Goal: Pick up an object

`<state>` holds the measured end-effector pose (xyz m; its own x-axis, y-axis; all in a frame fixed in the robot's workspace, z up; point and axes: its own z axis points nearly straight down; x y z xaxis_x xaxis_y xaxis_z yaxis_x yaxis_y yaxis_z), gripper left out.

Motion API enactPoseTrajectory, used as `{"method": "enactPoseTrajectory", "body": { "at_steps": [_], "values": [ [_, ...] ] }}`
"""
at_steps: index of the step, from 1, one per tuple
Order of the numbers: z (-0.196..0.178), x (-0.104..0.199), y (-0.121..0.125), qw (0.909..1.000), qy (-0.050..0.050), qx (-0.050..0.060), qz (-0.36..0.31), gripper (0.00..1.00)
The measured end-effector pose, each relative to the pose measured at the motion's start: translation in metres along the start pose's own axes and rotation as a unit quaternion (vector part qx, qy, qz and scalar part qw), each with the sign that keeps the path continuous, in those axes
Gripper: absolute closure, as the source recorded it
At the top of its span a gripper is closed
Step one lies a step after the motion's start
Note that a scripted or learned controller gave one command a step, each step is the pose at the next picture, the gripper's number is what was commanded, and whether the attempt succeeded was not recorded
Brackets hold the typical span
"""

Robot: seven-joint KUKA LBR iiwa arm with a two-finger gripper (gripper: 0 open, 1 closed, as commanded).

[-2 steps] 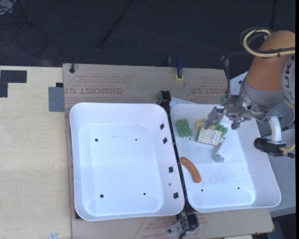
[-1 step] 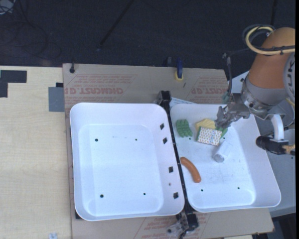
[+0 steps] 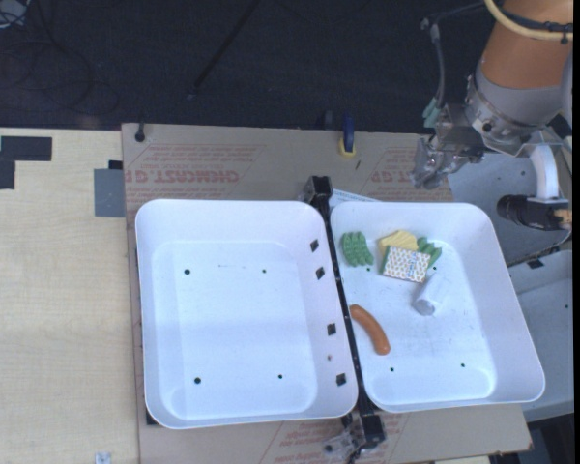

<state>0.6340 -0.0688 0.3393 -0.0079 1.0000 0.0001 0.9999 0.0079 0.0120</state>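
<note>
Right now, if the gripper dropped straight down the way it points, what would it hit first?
The gripper hangs over the cardboard behind the right bin, so probably bare cardboard or the bin's back rim; depth is unclear.

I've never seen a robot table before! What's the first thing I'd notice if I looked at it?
Probably the little pile of colourful toys in the right bin: an orange sausage, a green leafy piece, a dotted white block lying on a yellow piece, and a small grey cylinder. Next, the big robot arm with its orange band at the top right, its gripper hanging above the cardboard behind that bin.
</note>
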Motion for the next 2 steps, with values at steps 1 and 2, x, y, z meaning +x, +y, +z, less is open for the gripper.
{"method": "enactPoseTrajectory", "body": {
  "at_steps": [1, 2],
  "values": [
    [0.021, 0.081, -0.051, 1.0, 0.001, 0.009, 0.0, 1.0],
    [0.023, 0.144, -0.088, 1.0, 0.001, 0.009, 0.001, 1.0]
  ]
}}
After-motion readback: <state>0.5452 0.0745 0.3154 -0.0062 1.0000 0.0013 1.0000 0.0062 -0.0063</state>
